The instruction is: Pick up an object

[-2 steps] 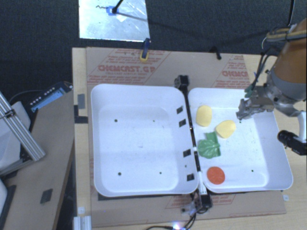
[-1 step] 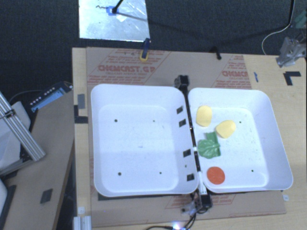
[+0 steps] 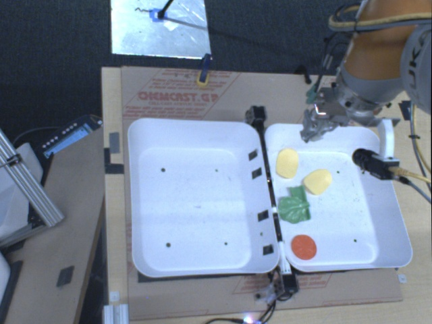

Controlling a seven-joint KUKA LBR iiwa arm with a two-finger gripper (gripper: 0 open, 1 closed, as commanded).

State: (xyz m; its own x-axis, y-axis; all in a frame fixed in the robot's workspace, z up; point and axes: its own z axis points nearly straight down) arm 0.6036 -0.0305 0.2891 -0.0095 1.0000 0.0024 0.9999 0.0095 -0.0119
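Left bin (image 3: 196, 201) lies open (four items (image 3: 295, 205) crowd the right).

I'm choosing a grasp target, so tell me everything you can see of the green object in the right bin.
The green object is a flat, leaf-like piece with a ragged, lobed outline, darker green with faint veining; it looks like soft plastic or fabric. It lies flat on the floor of the right bin, near the divider side, roughly mid-bin. Its upper right corner touches or nearly touches a pale yellow piece; an orange disc lies apart, below it.
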